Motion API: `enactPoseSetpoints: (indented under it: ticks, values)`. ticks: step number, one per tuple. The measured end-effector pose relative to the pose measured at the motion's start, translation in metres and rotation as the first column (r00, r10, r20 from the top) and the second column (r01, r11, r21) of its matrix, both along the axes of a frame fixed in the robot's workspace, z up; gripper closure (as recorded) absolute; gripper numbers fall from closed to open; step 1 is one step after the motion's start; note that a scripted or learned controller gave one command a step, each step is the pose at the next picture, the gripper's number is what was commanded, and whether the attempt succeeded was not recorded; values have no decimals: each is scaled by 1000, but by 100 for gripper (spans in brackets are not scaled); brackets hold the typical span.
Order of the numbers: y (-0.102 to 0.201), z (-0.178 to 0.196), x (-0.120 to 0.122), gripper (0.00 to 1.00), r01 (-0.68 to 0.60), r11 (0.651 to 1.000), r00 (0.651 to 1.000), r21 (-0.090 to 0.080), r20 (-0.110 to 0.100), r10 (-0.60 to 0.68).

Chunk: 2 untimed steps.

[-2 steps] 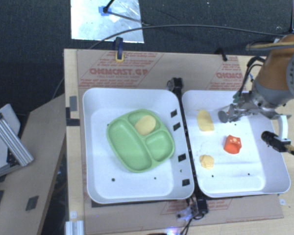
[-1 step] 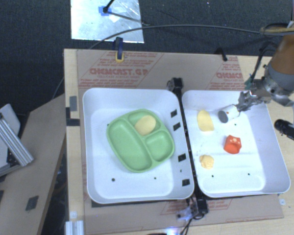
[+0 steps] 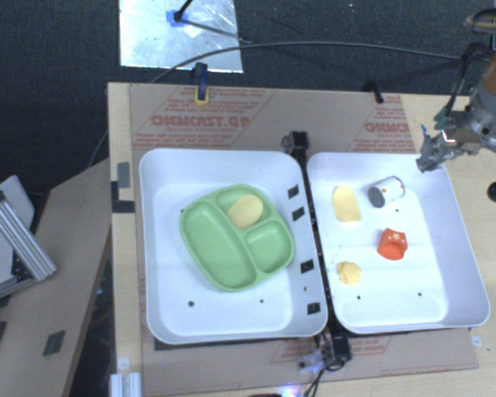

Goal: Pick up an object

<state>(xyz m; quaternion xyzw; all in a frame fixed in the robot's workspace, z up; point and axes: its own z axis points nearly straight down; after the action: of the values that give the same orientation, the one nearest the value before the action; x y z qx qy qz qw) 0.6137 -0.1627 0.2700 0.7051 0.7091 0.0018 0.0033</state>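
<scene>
In the right bin (image 3: 446, 304) lie a pale yellow wedge (image 3: 345, 203), a small grey and white can (image 3: 385, 192) on its side, a red-orange piece (image 3: 392, 243) and a small yellow lump (image 3: 349, 272). The left bin (image 3: 165, 304) holds a green divided plate (image 3: 231, 246) with a yellow round item (image 3: 245, 211) in its top compartment. My gripper (image 3: 431, 157) hangs at the right bin's far right corner, above its rim, up and right of the can. Nothing shows between its tips.
A cardboard sheet (image 3: 231, 118) lies under both bins. A blue and yellow clamp (image 3: 201, 83) sits at its far edge, and a silver foil sheet (image 3: 178, 21) lies beyond it. An aluminium frame (image 3: 12, 230) stands at the left.
</scene>
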Motion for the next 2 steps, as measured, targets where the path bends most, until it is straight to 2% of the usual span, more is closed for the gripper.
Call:
enactPoseSetpoints:
  ticks: [1, 2]
  values:
    - [62, -3, 0, 100, -4, 1000, 1000, 3, -6, 4]
    - [108, -13, 1, 100, -2, 1000, 1000, 2, -6, 2]
